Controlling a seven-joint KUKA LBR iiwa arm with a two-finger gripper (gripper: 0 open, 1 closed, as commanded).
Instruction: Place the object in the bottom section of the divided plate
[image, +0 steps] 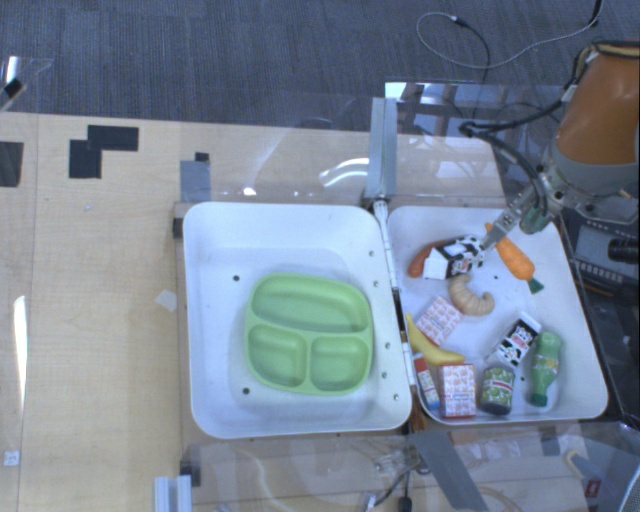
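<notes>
A light green divided plate (308, 333) lies in the left bin (215, 300), with one wide section at the far side and two smaller sections at the near side; all sections hold nothing. My gripper (510, 225) hangs low over the far part of the right bin (585, 390). It is just above the leafless end of an orange carrot (516, 259) and right of a cow-patterned carton (456, 257). I see nothing clearly held in it.
The right bin also holds a red sausage (419, 263), a croissant (471, 297), a pink cracker box (437, 322), a banana (436, 348), a red box (458, 389), a dark jar (497, 389), a green bottle (543, 368) and a second cow carton (515, 343).
</notes>
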